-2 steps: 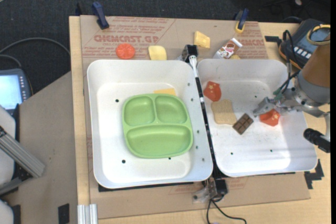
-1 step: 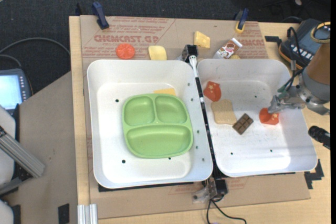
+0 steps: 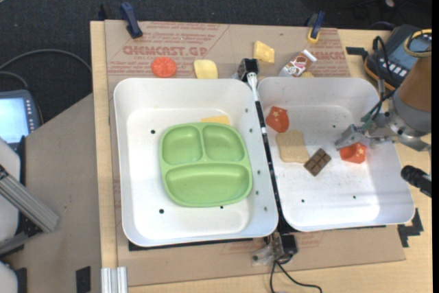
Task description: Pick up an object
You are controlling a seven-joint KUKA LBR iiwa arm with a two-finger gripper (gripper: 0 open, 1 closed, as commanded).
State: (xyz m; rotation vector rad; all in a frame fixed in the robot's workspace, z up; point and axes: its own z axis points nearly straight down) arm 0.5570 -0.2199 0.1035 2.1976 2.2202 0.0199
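The gripper (image 3: pixel 353 141) hangs low over the right bin (image 3: pixel 384 213), reaching in from the right side of the camera view; the picture does not settle whether it is released or clenched, so that cannot be told. Directly under and just toward the camera from its tip lies a small red object (image 3: pixel 354 153), touching or nearly touching the tool, though nothing shows it caught in a grasp. Behind the tool, the grey arm (image 3: pixel 411 121) rises toward the right edge with its orange-brown band above the wrist.

Left of the gripper, on the same bin floor, a brown chocolate-coloured block (image 3: pixel 317 162) sits tilted, and just beyond it a tan biscuit-like piece (image 3: pixel 291 146) lies flat. Farther left and slightly up from the tool, an orange-red piece (image 3: pixel 278 119) rests near the bin's left wall.

Well to the gripper's left, across the shared rim, the left bin (image 3: pixel 134 147) holds a green divided plate (image 3: pixel 204 165) with three compartments; a pale yellow slab (image 3: pixel 215 121) peeks out from behind its far edge.

Beyond both bins, on the cardboard-covered bench (image 3: pixel 206 41), sit an orange round piece (image 3: pixel 164 66), a yellow lump (image 3: pixel 205 68), a yellow wedge (image 3: pixel 263 51) and a small white-and-red packet (image 3: pixel 298 64), all well away from the tool. Two blue clamps (image 3: pixel 130 19) pin the far edge of the board.
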